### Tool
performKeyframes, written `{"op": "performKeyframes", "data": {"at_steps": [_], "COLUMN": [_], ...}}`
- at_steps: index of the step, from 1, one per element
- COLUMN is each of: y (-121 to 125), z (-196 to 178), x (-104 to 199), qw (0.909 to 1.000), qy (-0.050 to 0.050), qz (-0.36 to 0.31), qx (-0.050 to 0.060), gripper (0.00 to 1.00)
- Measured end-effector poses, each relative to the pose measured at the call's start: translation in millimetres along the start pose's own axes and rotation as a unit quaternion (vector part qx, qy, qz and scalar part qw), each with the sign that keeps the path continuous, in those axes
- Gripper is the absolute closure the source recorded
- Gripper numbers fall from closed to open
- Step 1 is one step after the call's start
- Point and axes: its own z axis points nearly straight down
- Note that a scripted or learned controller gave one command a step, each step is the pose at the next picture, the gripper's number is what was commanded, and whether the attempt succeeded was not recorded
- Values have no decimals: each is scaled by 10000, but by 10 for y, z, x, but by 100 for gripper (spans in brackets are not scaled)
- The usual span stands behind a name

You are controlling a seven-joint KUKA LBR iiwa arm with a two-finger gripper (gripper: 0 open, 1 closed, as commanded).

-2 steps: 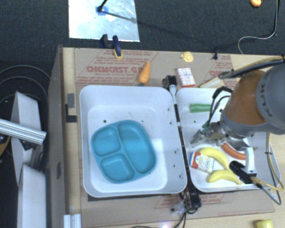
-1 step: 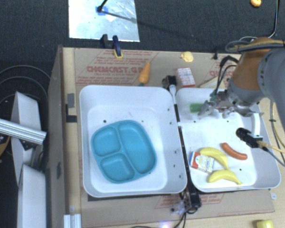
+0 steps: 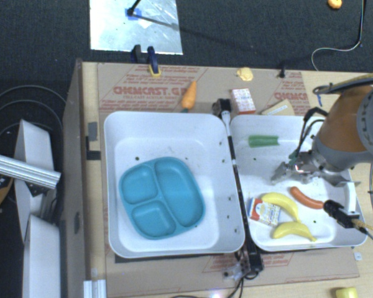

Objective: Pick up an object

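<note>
Bananas [image 3: 285,218] lie lowest in right bin [image 3: 261,241]; sausage [image 3: 306,198] beside fingers [image 3: 286,172], their spread too blurred to tell.

A single fixed camera was mounted above the bench [image 3: 143,82] and looked down at a slant. It stood far enough back to frame both white bins, the left bin [image 3: 121,141] and the right bin [image 3: 261,126], plus surrounding floor [image 3: 31,36]. The arm [image 3: 351,126] entered from the frame's right side.
</note>
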Motion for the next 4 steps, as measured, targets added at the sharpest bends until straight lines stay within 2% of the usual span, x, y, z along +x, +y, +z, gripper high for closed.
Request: {"op": "performKeyframes", "data": {"at_steps": [1,2,3,4], "y": [-684,-223,586,1112], "z": [-6,-502,-192,-24], "x": [289,83,525,687], "qw": [10000,10000,10000,10000], "qy": [7,-19,-1,-5], "qz": [-8,-30,-62,-44], "qx": [-2,-58,-55,-52], "gripper": [0,0,0,0]}}
